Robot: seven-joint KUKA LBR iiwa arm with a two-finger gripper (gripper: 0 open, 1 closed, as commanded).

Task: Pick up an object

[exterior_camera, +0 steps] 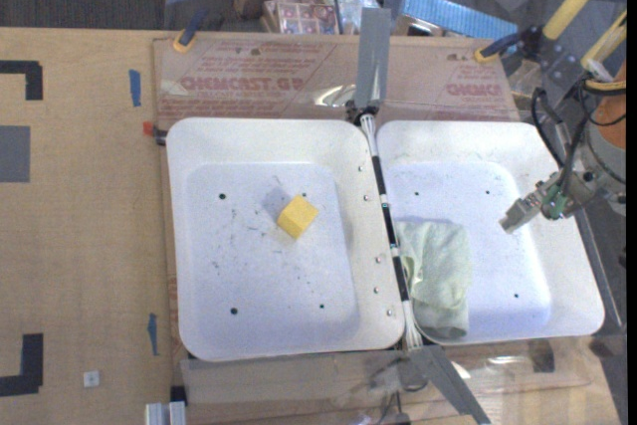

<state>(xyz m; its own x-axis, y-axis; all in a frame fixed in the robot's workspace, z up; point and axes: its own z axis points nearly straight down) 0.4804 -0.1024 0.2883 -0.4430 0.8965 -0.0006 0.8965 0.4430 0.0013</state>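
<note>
A small yellow block (297, 216) lies in the middle of the left bin (199, 154). A crumpled pale green cloth (436, 272) rests against the left wall of the right bin (468, 146), toward its front. My gripper (520, 214) hangs over the right side of the right bin, to the right of the cloth and apart from it. Nothing shows between its fingers.
A grey divider strip (372, 65) runs back from where the two bins meet. Cardboard sheets (259, 80) lie behind the bins, with boxes and clutter beyond. The arm's cables (557, 129) hang over the right bin's far right corner.
</note>
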